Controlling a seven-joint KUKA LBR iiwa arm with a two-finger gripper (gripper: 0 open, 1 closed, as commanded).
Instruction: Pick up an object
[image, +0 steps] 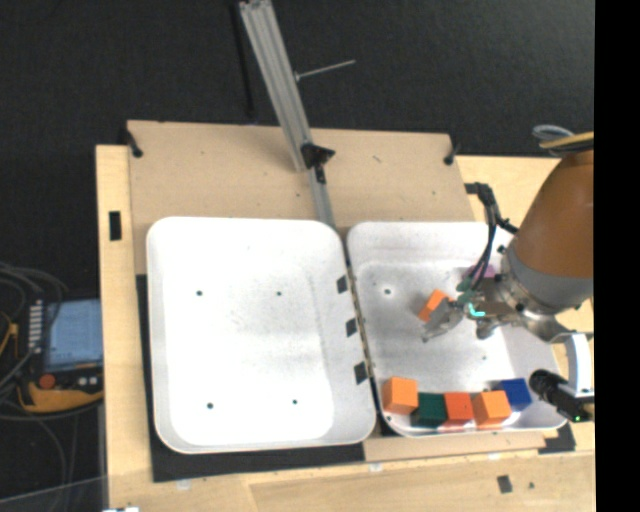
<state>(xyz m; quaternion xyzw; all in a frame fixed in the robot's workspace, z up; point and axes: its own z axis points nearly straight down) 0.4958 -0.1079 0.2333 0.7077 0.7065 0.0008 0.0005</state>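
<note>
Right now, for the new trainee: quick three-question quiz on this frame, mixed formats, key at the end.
1. True or false: the blocks lined up along the near wall of the right bin include a green block.
2. Multiple choice: the small orange block near the gripper lies in A) the left bin, B) the right bin, C) on the bench outside both bins.
3. Fill in: the block at the right end of that near-wall row is ____ in colour.

Key: 1 true; 2 B; 3 blue.
</note>
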